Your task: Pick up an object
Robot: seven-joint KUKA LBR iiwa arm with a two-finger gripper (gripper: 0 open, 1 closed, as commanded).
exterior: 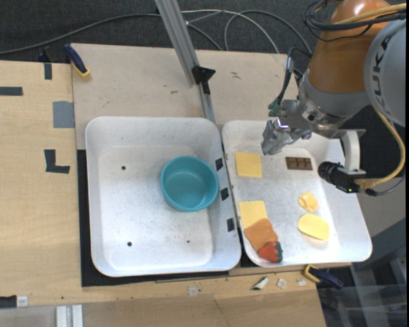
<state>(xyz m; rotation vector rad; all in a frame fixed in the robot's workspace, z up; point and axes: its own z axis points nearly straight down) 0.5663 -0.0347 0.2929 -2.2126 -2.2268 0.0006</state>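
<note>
Right now the robot arm (354, 53) reaches in from the right side, and its gripper (273, 142) hangs low over the back part of the right bin (354, 251). The gripper is grey and blurry, so I cannot tell if its fingers are wide or close together. Nothing shows between them.

Just beside the gripper, a little to the front and left, lies a flat yellow square (249, 165) that looks like a slice of cheese. A small brown block (299, 163) like a piece of chocolate lies to the right of the gripper, close to it. Nearer the front of the same bin is a second yellow square (252, 210). An orange piece (260, 231) lies on its front edge, and a red strawberry toy (271, 252) touches the orange piece at the front. On the right side of this bin sit two yellow lumps, a small one (308, 201) and a bigger oval one (313, 227), near each other.

The left bin (116, 182) holds a teal bowl (189, 182), standing upright near the wall between the two bins.

A grey metal pole (180, 39) slants down behind the bins. Cables (238, 22) lie on the dark floor at the back. A blue and yellow clamp (76, 60) sits at the back left corner of the board.
</note>
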